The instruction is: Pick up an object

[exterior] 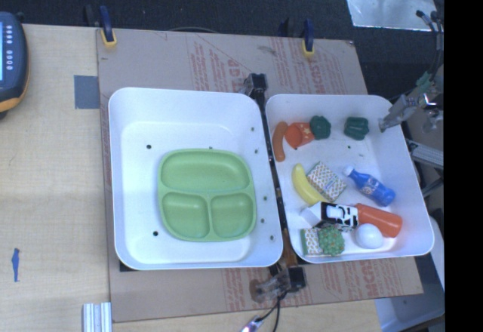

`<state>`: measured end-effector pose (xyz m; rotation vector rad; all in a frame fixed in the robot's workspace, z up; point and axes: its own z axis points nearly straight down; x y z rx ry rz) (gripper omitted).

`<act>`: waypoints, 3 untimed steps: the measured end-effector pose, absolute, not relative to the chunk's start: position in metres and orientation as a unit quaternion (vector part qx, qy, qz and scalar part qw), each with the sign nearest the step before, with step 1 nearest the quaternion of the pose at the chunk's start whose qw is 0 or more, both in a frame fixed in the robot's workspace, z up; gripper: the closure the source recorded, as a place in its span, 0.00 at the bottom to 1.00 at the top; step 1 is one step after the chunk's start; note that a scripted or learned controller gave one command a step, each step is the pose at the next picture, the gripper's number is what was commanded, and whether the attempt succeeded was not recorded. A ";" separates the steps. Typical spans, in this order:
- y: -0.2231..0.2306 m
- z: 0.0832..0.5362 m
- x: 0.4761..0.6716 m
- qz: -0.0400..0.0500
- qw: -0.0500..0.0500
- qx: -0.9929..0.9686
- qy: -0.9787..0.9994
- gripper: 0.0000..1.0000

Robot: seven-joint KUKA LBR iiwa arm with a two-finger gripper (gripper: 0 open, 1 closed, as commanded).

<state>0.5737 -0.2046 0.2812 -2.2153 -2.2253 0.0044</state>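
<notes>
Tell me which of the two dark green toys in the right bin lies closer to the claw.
The dark green toy on the right, near the bin's far right corner, is closer to the claw. The other green toy sits beside the orange piece.

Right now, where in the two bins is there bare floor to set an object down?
Left white bin: bare strips all round the green divided plate, widest behind it. Right white bin: a bare patch between the dark green block and blue bottle; its front is crowded around the yellow banana and white egg.

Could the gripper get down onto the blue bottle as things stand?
Probably yes. The blue bottle lies with open bin floor around it, nothing on top, and the gripper sits at the right bin's far edge.
</notes>
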 end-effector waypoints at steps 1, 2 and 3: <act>-0.210 0.223 0.640 0.002 0.002 -0.704 -0.710 0.00; -0.207 0.083 0.654 0.004 0.006 -0.704 -0.710 0.00; -0.213 0.211 0.659 -0.002 -0.005 -0.705 -0.709 0.00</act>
